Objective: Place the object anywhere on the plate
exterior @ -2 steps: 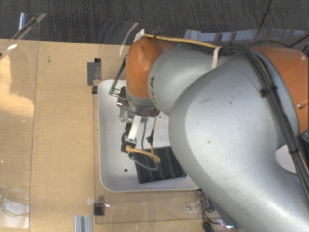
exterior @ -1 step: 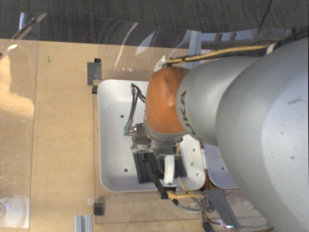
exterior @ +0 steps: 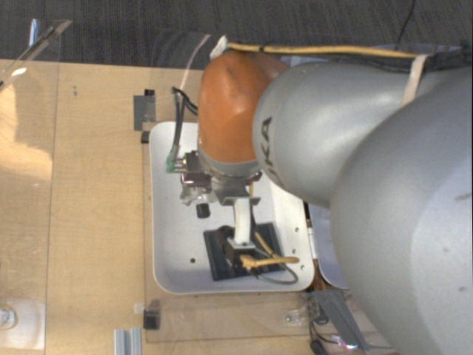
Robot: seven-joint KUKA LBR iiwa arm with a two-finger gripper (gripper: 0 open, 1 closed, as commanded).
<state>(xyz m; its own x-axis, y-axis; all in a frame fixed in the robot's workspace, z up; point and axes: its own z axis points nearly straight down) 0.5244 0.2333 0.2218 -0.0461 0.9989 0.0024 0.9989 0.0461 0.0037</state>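
Orange band right over the white bin on the view's left side, with the grey arm reaching in from the right across the pale wooden desk. The pincer hangs low below the wrist, close above the bin floor, and the wrist covers its working end, so whether it is wide, narrow or carrying anything, I cannot tell. Now, the object: I cannot pick it out for sure. The bare white floor along the bin's left and near edges carries nothing I could call it. My guess is that it sits under the wrist, about the middle of this bin, or over in the second bin, of which a sliver peeks past the arm. The plate is likewise hidden from me. Handling, then, is a cautious call: anything kept in a shallow bin like this for a two-finger grip is probably small, light and stiff enough to pinch. I'd take it across its narrowest part, near its middle, so it hangs level. On that smooth white floor a light piece could skate away from a closing finger, so a square, centred approach looks wise, then a gentle release onto the plate
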